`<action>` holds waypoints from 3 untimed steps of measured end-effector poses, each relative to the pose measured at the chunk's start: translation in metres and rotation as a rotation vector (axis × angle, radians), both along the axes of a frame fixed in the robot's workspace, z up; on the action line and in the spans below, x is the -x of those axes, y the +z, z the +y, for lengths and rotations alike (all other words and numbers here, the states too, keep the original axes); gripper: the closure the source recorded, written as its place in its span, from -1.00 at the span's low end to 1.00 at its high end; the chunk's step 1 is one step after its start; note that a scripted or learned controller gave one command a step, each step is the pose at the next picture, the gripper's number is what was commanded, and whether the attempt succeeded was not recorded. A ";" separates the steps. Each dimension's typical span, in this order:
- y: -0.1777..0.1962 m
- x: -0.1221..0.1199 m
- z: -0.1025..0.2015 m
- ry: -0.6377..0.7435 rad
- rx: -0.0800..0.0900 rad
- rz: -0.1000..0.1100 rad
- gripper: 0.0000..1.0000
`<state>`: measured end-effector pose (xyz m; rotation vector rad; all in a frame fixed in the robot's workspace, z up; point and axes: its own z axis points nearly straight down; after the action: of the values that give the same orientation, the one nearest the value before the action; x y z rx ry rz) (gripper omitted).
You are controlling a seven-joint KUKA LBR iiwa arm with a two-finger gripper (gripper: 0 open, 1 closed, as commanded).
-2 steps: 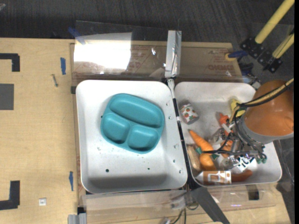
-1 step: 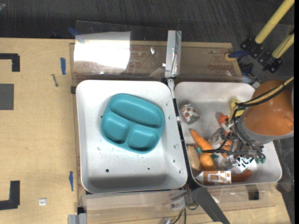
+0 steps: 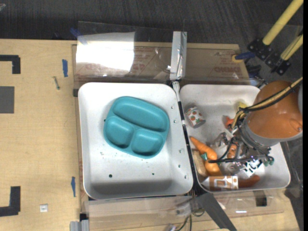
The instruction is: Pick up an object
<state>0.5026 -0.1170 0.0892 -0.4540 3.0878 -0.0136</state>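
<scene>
Far to my left: the left bin (image 3: 91, 177) holds a teal divided tray (image 3: 136, 126), rigid moulded plastic, light but broad and smooth; too wide for a pinch across its body, so only its rim would give me a hold.
Nearer on my left: in the right bin (image 3: 211, 93), a small patterned ball-like toy (image 3: 193, 116) sits alone; probably light, round and liable to roll out of a pinch.
Just beside me: an orange carrot toy (image 3: 204, 148), slim and firm-looking; I would take it across its thick middle.
Below me: a flat orange packet (image 3: 224, 182) lies close to the bin wall; awkward.
My hand: the gripper (image 3: 245, 160) is down among the clutter; whether it is wide, narrow or holding, I cannot tell.
</scene>
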 end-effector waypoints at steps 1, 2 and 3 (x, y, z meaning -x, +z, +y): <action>0.008 -0.003 0.001 0.003 -0.001 -0.005 1.00; 0.193 -0.030 0.004 0.008 -0.004 0.005 1.00; 0.170 -0.112 0.066 -0.051 -0.010 0.015 1.00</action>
<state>0.6148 -0.0506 0.2587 -0.3771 3.1123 0.0048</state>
